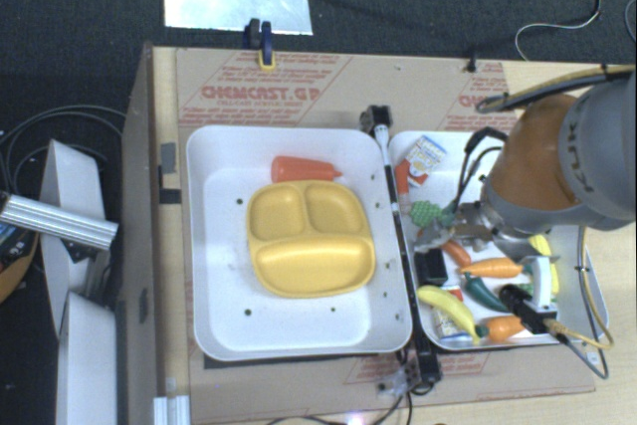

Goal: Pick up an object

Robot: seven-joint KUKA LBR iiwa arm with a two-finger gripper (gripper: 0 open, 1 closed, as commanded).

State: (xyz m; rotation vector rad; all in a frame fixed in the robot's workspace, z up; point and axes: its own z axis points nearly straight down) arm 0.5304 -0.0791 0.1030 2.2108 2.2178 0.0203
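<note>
My gripper (444,234) is low over the left-middle of the right bin (450,146), among toy foods. A green knobbly piece (426,212) lies just above-left of it. An orange carrot (492,267) lies just right of it, and a small black block (430,266) sits just below it. Nearer the front lie a yellow banana (448,309), a dark green pepper (482,291) and another orange carrot (503,327). A white carton (426,154) and a red piece (402,178) sit at the bin's back. I see nothing between the fingers.
The left bin (224,214) holds a yellow divided plate (307,239) with a red-orange carrot-shaped piece (305,168) behind it. A black rail (394,214) runs along the wall between the bins. The arm's orange band (532,159) covers the right bin's right side.
</note>
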